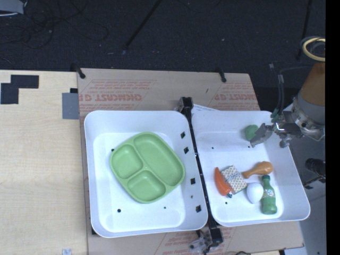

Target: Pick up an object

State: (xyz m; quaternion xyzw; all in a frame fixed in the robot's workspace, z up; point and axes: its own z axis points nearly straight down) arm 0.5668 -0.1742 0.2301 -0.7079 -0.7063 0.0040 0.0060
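The right bin (pixel 297 217) holds a small round green object (pixel 250 132) near its back wall. Toward the front lie an orange carrot (pixel 221 181), a checkered piece (pixel 234 178), a tan drumstick (pixel 258 169), a white egg (pixel 254 193) and a green bottle (pixel 268 196). My gripper (pixel 272 137) hangs over the bin's back right part, just right of the round green object. Its fingers stand open with nothing between them; the left finger (pixel 260 136) is close beside the green object.
The left bin (pixel 98 206) bears a green divided plate (pixel 147 166). A black divider (pixel 194 163) runs between the bins. Both sit on cardboard (pixel 159 89) over a wooden bench. The arm's grey wrist (pixel 311 110) enters from the right.
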